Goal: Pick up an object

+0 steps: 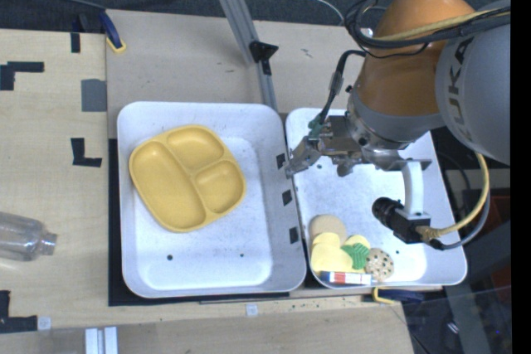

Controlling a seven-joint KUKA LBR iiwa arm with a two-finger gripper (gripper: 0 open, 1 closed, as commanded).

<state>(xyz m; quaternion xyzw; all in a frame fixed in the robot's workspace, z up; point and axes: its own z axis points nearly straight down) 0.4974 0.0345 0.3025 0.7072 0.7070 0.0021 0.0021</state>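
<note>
The surface [50,120] is pale wood-grain board with black tape marks, and it carries two shallow white bins side by side.

Left bin [141,261]: smooth white plastic with rounded corners, lightly speckled with dark flecks. It holds one yellow plate [187,176], a glossy rounded moulding divided into three compartments, lying flat and turned at an angle in the bin's upper half.

Right bin [444,261]: same make. In its near left corner sits a cluster of small items, touching one another: one tan round disc [328,225], one pale yellow rounded piece [326,251], one green piece [358,253], one speckled round biscuit-like piece [380,263], and one flat white stick with red and blue marking [347,278] lying along the front wall. Any of these would serve as the object to pick up; all rest on the bin floor.

The arm [415,62] reaches in from the right, its grey casing and large orange band poised over the upper part of the right bin. The pincer [319,147] points towards the divide between the bins, well apart from the cluster. Whether it is open or closed cannot be told; nothing is seen gripped.

One clear plastic bottle [21,235] lies on its side at the left edge of the surface. One grey metal rail [232,0] slants across the top.
</note>
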